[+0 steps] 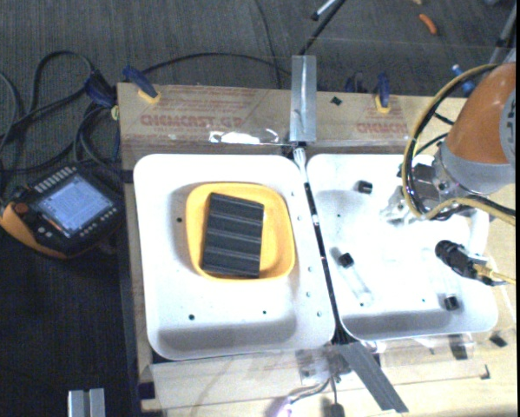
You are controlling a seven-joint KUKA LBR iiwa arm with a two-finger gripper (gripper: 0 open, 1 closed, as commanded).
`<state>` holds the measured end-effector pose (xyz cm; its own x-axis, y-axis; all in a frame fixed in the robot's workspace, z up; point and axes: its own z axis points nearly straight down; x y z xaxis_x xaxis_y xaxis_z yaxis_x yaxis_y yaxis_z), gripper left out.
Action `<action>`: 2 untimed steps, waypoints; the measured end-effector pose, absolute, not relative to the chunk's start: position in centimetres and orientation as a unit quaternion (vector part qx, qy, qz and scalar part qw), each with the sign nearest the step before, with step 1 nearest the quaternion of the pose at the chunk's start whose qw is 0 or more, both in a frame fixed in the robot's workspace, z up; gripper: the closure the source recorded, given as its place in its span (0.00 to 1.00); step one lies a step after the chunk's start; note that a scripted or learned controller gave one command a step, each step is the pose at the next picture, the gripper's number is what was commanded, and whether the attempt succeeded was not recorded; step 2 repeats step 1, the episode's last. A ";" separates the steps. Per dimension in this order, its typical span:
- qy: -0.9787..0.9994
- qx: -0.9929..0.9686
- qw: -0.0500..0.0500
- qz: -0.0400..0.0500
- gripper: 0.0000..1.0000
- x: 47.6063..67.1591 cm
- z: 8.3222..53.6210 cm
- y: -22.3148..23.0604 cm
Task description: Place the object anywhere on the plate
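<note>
A dark grey ridged rectangular block (pixel 233 234) lies flat on the yellow plate (pixel 279 238), which sits in the left white bin (pixel 155 259). The block covers most of the plate's middle and nothing touches it. My gripper (pixel 426 195) hangs over the right bin (pixel 390 311) near its far right side, below the orange band of the arm (pixel 485 120), well away from the plate. Cables and the wrist body hide its tip.
Small dark bits lie in the right bin (pixel 364 186), (pixel 346 258), (pixel 450 301), with a thin clear piece (pixel 357 281) near the middle. A black connector (pixel 455 256) hangs by the arm. A teach pendant (pixel 64 211) lies left of the bench.
</note>
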<state>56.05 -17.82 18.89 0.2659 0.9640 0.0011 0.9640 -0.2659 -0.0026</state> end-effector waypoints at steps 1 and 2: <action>-0.606 -0.796 0.001 0.000 0.00 56.1 18.9 -17.8; -0.606 -0.796 0.001 0.000 0.00 56.1 18.9 -17.8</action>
